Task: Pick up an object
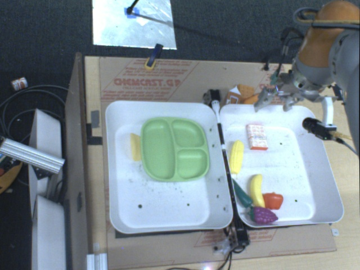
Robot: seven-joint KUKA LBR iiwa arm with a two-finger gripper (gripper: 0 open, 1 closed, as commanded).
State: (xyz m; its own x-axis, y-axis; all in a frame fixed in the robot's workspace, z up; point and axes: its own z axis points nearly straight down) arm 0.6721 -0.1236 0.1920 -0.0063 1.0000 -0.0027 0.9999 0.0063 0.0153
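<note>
Approach step: jaws (pixel 277 99) spread open, empty, above right bin's far rim. Small red-and-white carton (pixel 257 136) lies just below; next move: descend, centre, close.

My arm (pixel 337 44) is grey with an orange band at the wrist, black cables looping beside its metal pincer (pixel 278 97).

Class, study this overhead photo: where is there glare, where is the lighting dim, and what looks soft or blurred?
Camera view: glare washes out the shiny sheet at the top; the dark floor around the bench is dim; the white bins are evenly lit with faint shadows; the gripper and the orange band look soft.
</note>
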